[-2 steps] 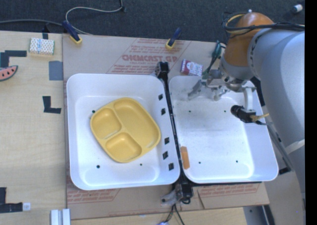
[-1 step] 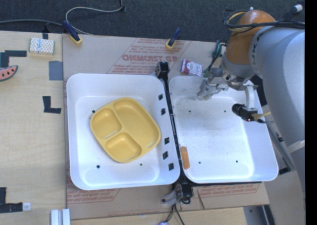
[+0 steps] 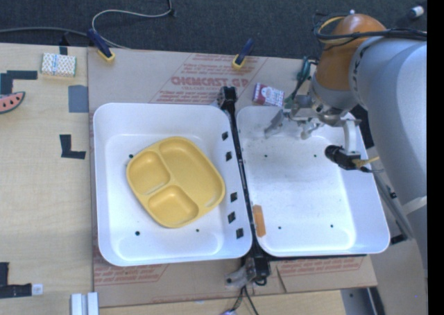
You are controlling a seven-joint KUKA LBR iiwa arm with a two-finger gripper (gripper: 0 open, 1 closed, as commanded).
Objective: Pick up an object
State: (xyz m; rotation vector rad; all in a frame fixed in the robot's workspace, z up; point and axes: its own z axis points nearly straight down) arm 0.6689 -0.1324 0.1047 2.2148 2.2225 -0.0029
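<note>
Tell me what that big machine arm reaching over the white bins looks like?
The thick, rounded grey arm carries a glossy orange band above its wrist. Thin dark cables loop over the orange part. At its end sits a small grey metal two-finger gripper, and a black cylindrical fitting with a yellowish tip sticks out below.

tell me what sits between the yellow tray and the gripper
In the camera view, the black clipped seam joining the two bins lies between the yellow tray and the gripper, then bare white bin floor.
</note>
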